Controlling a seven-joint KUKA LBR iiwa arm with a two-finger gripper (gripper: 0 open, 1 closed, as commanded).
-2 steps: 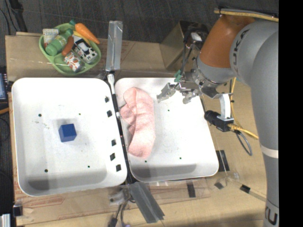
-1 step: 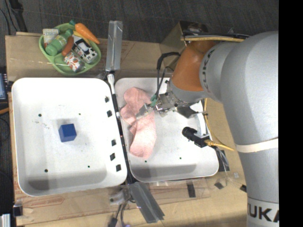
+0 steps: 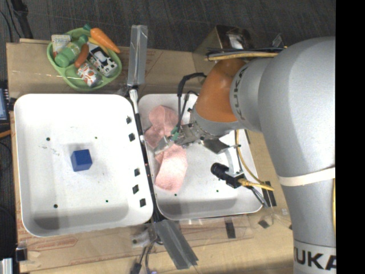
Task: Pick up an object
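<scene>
End effector (image 3: 171, 139) low in right bin (image 3: 242, 207), frame centre, at seam between two pink cloth lumps (image 3: 170, 167); released or clenched, cannot tell. Upper lump (image 3: 159, 123) near divider. Soft cloth: best to press down into bulk, pinch a fold, lift straight. Blue cube (image 3: 81, 160) alone in left bin (image 3: 34, 113). Green bowl of toy food (image 3: 84, 56) upper left on bench.

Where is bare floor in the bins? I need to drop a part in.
The left bin is bare all around the blue cube. The right bin is crowded: pink cloth along its left side, the hand over it; bare floor near its front edge.
</scene>
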